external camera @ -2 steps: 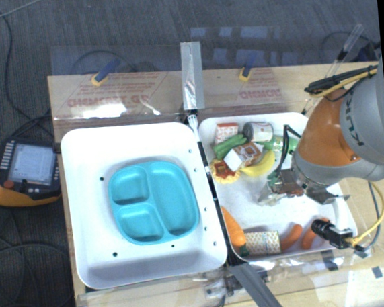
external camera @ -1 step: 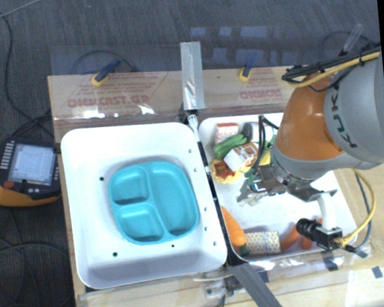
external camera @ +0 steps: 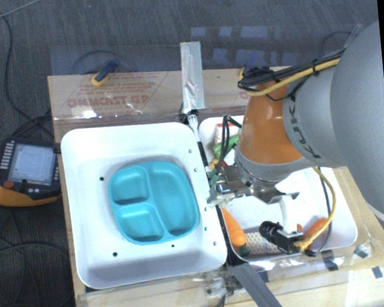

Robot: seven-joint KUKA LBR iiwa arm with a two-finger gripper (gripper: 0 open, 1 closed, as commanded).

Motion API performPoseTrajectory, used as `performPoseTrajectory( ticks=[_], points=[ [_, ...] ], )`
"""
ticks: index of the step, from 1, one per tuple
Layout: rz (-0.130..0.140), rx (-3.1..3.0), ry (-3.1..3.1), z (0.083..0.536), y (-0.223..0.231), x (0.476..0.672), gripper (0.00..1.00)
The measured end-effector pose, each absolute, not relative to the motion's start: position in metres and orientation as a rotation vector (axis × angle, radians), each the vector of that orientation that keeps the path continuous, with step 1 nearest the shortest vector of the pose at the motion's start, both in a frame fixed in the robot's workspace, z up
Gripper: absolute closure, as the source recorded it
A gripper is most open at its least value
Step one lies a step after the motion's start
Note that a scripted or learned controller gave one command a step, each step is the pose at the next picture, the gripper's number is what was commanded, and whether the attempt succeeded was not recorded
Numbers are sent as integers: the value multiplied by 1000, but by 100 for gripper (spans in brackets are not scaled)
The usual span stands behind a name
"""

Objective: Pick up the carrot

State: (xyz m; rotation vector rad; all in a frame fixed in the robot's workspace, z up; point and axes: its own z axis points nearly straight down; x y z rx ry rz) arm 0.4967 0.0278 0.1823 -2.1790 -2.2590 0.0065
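Left white bin (external camera: pixel 74 194) held a teal three-compartment plate (external camera: pixel 152 200) at its centre | second white bin (external camera: pixel 347 225) sat against it at 3 o'clock | screen pendant (external camera: pixel 25 172) lay on grey carpet (external camera: pixel 29 286) at 9 o'clock | cardboard sheet (external camera: pixel 125 95) at 12 o'clock, yellow clip (external camera: pixel 103 72) at its 11 o'clock edge

Two white bins are counted on the bench, a left bin (external camera: pixel 86 247) and a right bin (external camera: pixel 308 202), and one teal plate (external camera: pixel 152 200) (divided into three compartments) is seen in the left one. One carrot (external camera: pixel 234 230) is counted in the right bin, and one pale speckled item (external camera: pixel 255 242) just beside it cannot be identified. One arm (external camera: pixel 349 100) is counted over the right bin, and one handheld control unit (external camera: pixel 24 169) on the floor at the left.
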Motion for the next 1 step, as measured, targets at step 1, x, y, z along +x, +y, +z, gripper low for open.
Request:
performPoseTrajectory(
  ticks=[1],
  points=[
    [9, -2269, -2171, 182, 69, 553, 100]
  ],
)
